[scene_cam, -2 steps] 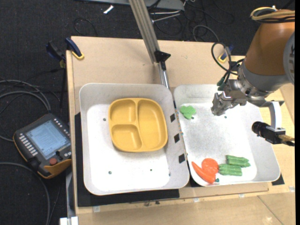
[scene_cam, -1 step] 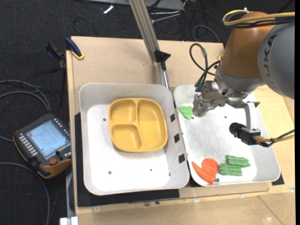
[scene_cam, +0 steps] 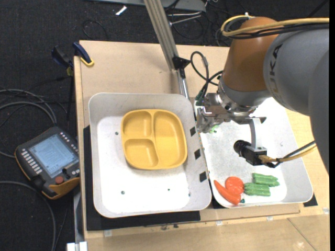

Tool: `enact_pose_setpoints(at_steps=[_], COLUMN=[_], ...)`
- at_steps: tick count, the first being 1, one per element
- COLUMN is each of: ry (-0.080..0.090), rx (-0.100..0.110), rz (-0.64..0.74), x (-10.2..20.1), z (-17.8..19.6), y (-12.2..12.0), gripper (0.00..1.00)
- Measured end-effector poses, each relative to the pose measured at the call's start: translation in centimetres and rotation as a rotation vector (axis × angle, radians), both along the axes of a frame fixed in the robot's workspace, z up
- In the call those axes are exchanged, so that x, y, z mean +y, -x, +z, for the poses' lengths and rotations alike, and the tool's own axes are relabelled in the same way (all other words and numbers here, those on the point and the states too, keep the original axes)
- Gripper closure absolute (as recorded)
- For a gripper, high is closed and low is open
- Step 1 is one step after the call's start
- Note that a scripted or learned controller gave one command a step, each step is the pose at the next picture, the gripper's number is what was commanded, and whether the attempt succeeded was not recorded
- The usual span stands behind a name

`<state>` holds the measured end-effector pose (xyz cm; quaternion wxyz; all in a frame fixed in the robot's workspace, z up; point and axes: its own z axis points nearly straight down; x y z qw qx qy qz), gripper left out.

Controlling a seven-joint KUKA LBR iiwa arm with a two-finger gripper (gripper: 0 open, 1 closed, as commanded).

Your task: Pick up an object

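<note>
Pincer: low over the upper left corner of the right bin, close to the wall shared with the left bin; whether its fingers are apart or together cannot be told, the wrist housing hides them from above
Wrist: grey block with metal fittings and cables directly above the pincer, pointing down and a little toward the left bin
Arm: enters from the right edge, a thick grey link running leftward into an orange band that bends downward to the wrist; yellow cable loops over the top of the band
Camera mount: small black unit hanging from a thin bracket below the wrist, over the middle of the right bin
Right bin: white, shallow; its toys lie at the lower edge, well apart from the pincer
Toy carrot: orange, lying aslant at the lower left of the right bin
Toy tomato: red, touching the carrot
Green pea pods: two, just beside the tomato on its right
Left bin: white, holding a yellow divided plate with three compartments, lying flat in the upper middle
Desk: tan board under both bins
Teach pendant: on the floor at left, with cables
</note>
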<state>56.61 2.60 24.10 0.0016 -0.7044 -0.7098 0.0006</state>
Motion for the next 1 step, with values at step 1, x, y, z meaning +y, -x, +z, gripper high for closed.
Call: enact_pose_setpoints(at_steps=[1], ry=[0.0], rx=[-0.002], rz=[0.001], x=[5.21], z=[-1.25], y=[-0.95], gripper=[1.0])
